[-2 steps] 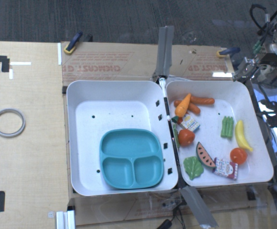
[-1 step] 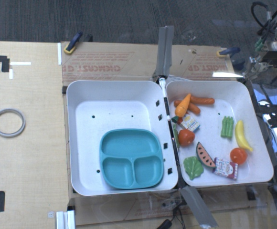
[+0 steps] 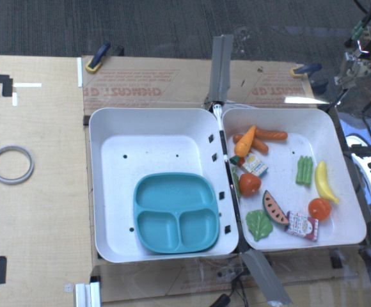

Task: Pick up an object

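The right bin (image 3: pixel 339 146) holds several toy foods. An orange carrot (image 3: pixel 245 142) lies at its back left, over a longer red-orange piece (image 3: pixel 270 134). A small carton (image 3: pixel 256 165) and a red tomato (image 3: pixel 249 183) sit near the left wall. Green beans (image 3: pixel 305 170) and a yellow banana (image 3: pixel 325 181) lie on the right side. A watermelon slice (image 3: pixel 275 208), a green leaf (image 3: pixel 258 224), a red and white carton (image 3: pixel 302 226) and a second tomato (image 3: pixel 319 208) lie along the front.
The left bin (image 3: pixel 115 146) holds a teal divided plate (image 3: pixel 176 212) at its front. A roll of tape (image 3: pixel 11 164) lies on the wooden bench at far left. Blue clamps (image 3: pixel 98 56) (image 3: pixel 306 70) pin the cardboard behind the bins. Cables and hardware (image 3: pixel 359 50) stand at top right.
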Motion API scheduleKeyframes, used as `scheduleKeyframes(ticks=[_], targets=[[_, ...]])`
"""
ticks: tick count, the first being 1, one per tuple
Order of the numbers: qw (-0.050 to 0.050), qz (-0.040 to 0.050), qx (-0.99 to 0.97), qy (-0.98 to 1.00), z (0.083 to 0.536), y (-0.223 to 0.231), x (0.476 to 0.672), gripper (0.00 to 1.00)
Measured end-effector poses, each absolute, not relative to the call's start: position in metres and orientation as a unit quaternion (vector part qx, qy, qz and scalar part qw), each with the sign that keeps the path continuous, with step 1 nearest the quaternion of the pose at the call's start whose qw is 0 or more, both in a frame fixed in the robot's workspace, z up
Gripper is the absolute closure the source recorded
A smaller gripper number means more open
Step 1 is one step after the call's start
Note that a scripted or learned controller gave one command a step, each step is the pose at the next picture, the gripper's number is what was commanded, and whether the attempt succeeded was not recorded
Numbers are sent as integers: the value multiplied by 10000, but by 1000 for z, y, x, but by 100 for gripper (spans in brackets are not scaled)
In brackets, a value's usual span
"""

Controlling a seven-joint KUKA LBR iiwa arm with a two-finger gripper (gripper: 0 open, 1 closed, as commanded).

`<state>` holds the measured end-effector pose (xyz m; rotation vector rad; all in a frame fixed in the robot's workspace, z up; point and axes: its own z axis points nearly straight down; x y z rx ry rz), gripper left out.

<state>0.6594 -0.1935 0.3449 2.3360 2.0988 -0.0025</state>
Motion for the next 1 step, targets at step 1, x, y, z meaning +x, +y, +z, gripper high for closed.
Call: scheduleKeyframes(ticks=[1], targets=[[2, -15, 8450, 5348, 384, -207, 659, 100]])
